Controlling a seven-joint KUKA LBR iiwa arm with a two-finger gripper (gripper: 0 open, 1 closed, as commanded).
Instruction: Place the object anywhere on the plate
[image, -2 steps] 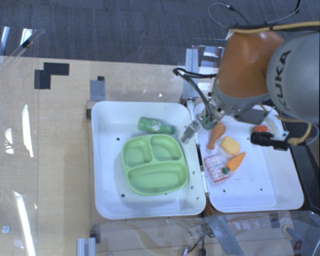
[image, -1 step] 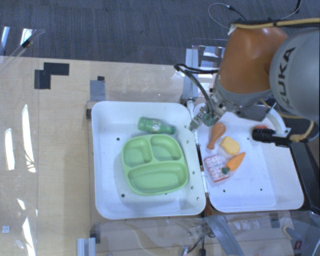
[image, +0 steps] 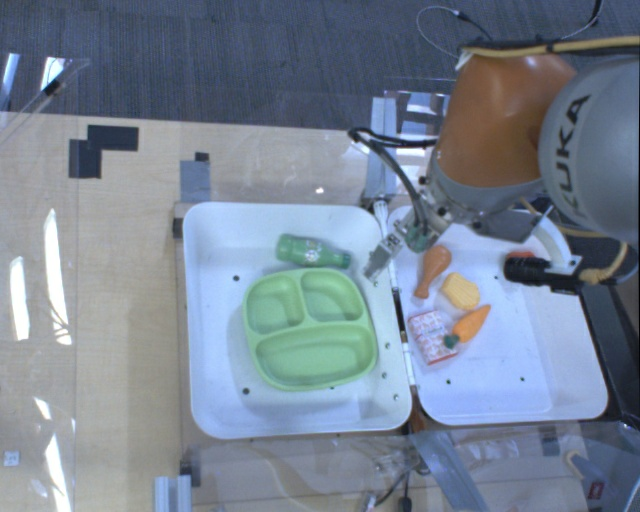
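Note:
A green divided plate (image: 310, 330) lies in the middle of the left bin (image: 212, 330). Behind it a green bottle (image: 312, 252) lies on its side, just off the plate's far rim. My gripper (image: 380, 258) hangs low over the wall between the two bins, by the plate's far right corner and right of the bottle. Nothing shows in it. In the right bin (image: 530, 380) lie a brown drumstick (image: 432, 270), a yellow block (image: 460, 291), a carrot (image: 471, 323) and a pink packet (image: 430, 335).
The arm's orange band and grey wrist (image: 510, 110) loom over the back of the right bin. A black cable (image: 390, 165) loops down toward the gripper. The right bin's front half is bare white floor.

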